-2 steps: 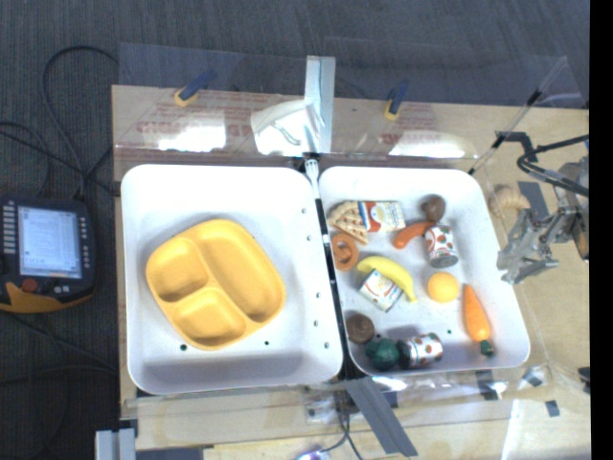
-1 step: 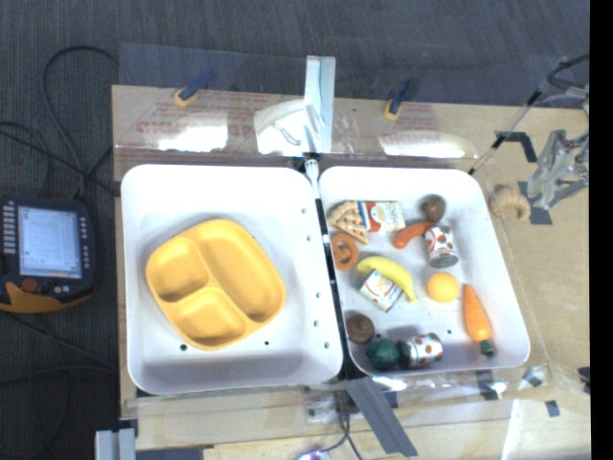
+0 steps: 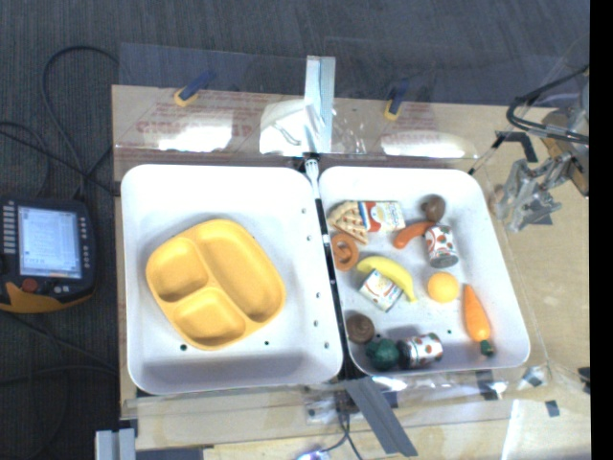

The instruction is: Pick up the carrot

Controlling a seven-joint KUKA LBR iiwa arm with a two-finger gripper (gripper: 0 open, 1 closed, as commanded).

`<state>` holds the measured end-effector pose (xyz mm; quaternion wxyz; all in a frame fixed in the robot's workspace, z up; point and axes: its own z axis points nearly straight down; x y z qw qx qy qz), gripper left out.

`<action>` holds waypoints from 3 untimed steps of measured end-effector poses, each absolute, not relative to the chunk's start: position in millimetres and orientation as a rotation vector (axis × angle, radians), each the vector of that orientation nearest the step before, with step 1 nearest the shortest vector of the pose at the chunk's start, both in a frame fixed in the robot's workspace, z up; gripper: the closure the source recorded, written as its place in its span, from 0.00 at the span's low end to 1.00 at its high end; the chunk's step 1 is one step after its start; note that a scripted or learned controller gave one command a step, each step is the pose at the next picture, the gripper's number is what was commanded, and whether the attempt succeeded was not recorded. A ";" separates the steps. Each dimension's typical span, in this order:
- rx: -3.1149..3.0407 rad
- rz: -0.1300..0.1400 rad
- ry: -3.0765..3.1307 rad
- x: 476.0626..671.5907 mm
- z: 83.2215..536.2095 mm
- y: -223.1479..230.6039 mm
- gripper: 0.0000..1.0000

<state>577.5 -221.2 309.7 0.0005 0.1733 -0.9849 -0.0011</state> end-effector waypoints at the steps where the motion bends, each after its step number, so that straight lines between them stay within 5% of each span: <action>1: 1.030 0.003 -2.974 547.0 347.3 -222.6 1.00; 2: 1.442 0.000 -2.795 556.4 343.6 -221.0 1.00; 3: 1.649 0.000 -2.681 636.9 379.1 -221.2 1.00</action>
